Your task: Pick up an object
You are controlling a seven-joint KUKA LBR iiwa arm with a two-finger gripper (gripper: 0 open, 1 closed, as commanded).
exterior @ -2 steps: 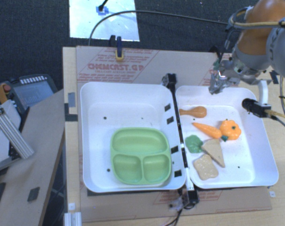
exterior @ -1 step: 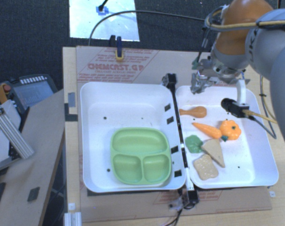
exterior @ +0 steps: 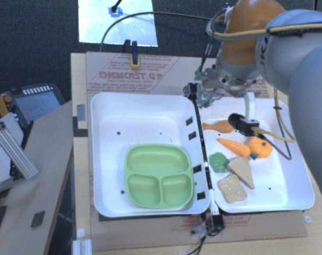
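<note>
Arm: we see our grey arm (exterior: 302,52) enter from three o'clock and sweep toward twelve o'clock, bulking large across the upper right.
Band: our orange band (exterior: 251,23) sits above the wrist, near one o'clock, ringed by a yellow cable.
Wrist: it points downward, toward seven o'clock.
Gripper: our gripper (exterior: 203,95) hangs below the wrist, just right of centre; its state is unclear to us.

1. The divided plate (exterior: 159,176) is pale green.
2. Both bins (exterior: 105,142) are white.
3. The toy carrot (exterior: 234,146) and the small pumpkin (exterior: 261,147) are orange.
4. The leaf-shaped piece (exterior: 218,162) is dark green.
5. The cracker (exterior: 232,188) is tan.
6. The arm's band (exterior: 251,28) is orange.
</note>
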